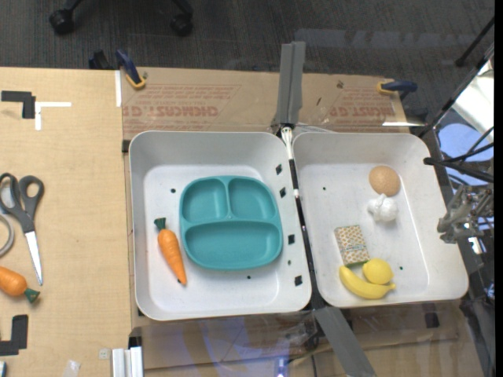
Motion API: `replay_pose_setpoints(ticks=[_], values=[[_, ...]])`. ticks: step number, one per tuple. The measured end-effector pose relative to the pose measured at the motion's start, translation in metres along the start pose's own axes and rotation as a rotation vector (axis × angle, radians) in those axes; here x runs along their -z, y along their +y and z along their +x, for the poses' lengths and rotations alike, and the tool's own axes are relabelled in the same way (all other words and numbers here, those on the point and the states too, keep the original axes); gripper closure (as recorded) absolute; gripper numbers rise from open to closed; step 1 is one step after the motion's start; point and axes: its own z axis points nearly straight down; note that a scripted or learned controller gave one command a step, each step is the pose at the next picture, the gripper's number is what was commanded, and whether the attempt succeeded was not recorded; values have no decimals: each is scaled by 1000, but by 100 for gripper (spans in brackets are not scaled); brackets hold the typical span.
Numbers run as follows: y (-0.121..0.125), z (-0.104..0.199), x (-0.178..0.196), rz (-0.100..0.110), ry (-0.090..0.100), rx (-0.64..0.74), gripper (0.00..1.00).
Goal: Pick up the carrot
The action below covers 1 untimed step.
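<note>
Orange and likely smooth plastic, the carrot (pixel 171 254) lies in the left bin (pixel 141 210) just beside the teal divided plate (pixel 230 222), probably light, stiff and slippery, best pinched across its thick upper body; the tool's state I cannot tell.

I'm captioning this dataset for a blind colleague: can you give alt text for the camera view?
A carrot lies in the left bin, just left of a teal divided plate. The right bin holds an egg, a banana and a lemon.
</note>
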Motion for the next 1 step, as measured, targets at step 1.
replay_pose_setpoints(ticks=[1], values=[[25,-28,-58,-2,3,144,100]])
